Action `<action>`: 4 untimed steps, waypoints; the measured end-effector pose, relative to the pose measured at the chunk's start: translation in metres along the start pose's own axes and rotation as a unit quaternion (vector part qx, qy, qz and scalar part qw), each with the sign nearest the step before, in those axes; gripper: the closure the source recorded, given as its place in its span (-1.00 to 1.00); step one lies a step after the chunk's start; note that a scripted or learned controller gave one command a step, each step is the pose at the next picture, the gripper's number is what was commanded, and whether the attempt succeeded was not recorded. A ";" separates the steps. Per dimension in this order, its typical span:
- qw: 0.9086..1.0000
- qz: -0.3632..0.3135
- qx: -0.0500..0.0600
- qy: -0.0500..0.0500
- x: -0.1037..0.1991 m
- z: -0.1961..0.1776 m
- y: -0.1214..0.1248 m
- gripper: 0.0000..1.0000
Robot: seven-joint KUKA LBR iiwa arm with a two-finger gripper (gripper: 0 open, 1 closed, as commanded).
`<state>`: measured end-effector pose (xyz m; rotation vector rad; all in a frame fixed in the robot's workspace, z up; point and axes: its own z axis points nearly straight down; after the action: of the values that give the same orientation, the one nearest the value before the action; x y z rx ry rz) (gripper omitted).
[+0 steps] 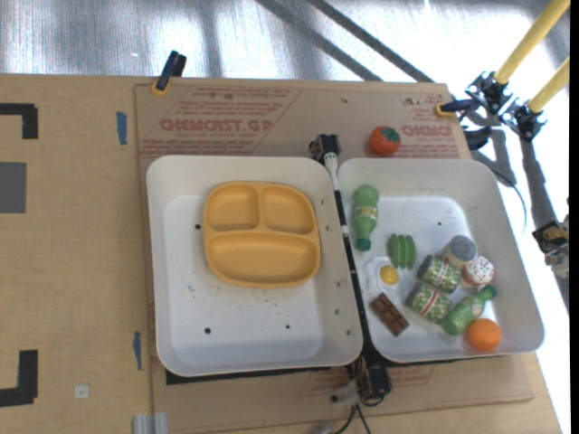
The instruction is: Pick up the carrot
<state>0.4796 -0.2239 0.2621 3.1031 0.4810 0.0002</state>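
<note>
Right bin (pixel 512 208) is crowded along its near and right edges. The carrot (pixel 483 333), as far as I can make out, is the orange lump with a green top jammed into the bin's near right corner, touching a striped can (pixel 434 289), with a chocolate bar (pixel 389 314) and fried egg (pixel 387 273) just beside those and a green bottle (pixel 365 215) by the inner wall, so the open room is the bin's far right part. Left bin (pixel 172 269) holds a yellow divided plate (pixel 262 233) toward its far edge with bare white floor near, both sitting on cardboard over the desk (pixel 63 242), and a red tomato (pixel 384 140) lies outside past the right bin's far edge. That pile overlaps too much to separate cleanly, and I can't tell whether the tool is apart or together.
</note>
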 end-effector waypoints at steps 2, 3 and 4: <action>0.999 -0.053 0.003 -0.001 0.000 0.010 -0.001 1.00; 0.976 -0.219 0.002 0.000 0.000 0.010 0.000 1.00; 0.944 -0.331 0.002 0.000 0.001 0.012 -0.005 1.00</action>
<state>0.4795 -0.2186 0.2498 2.7721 1.4841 -0.0013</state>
